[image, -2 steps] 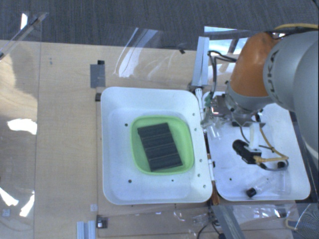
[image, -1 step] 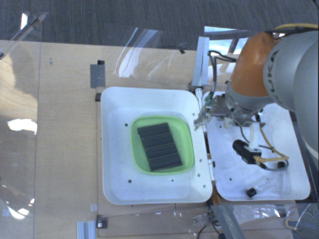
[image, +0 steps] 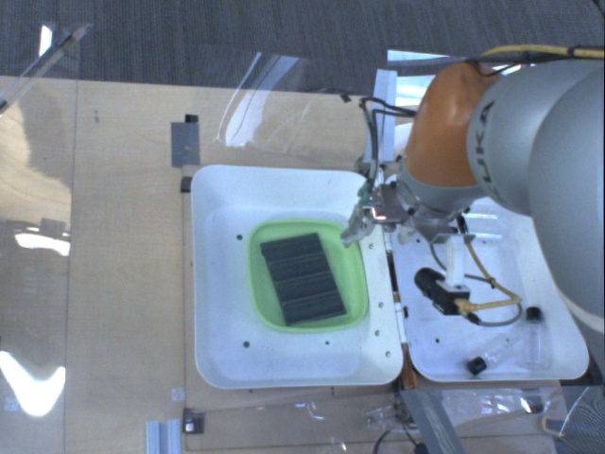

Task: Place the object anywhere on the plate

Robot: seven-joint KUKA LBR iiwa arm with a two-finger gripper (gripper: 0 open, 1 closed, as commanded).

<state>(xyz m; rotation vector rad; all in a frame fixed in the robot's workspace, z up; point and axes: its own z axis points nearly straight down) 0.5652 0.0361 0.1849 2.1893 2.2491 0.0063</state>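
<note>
Here's the green plate (image: pixel 257 287) sitting in the left bin (image: pixel 216 282), and flat across its middle lies a dark ridged block (image: pixel 302 277), long side running up and down the view, wholly inside the rim. If that block is the object, the placing looks done. The gripper (image: pixel 359 223) hovers at the plate's upper right edge, close to the divide between the two bins and just off the block's top corner, with nothing visibly in its grasp. Open or closed? I cannot tell; it's small and blurred under the wrist.

The call now, I'd say, is a clean lift up and away to the right without clipping the plate rim or nudging the block.

The big grey arm (image: pixel 529 130) covers much of the right bin (image: pixel 558 353). Two small clear pieces (image: pixel 475 365) with dark ends lie in that bin, too small to name. Glare on the table (image: pixel 113 282) washes out its left side.
</note>
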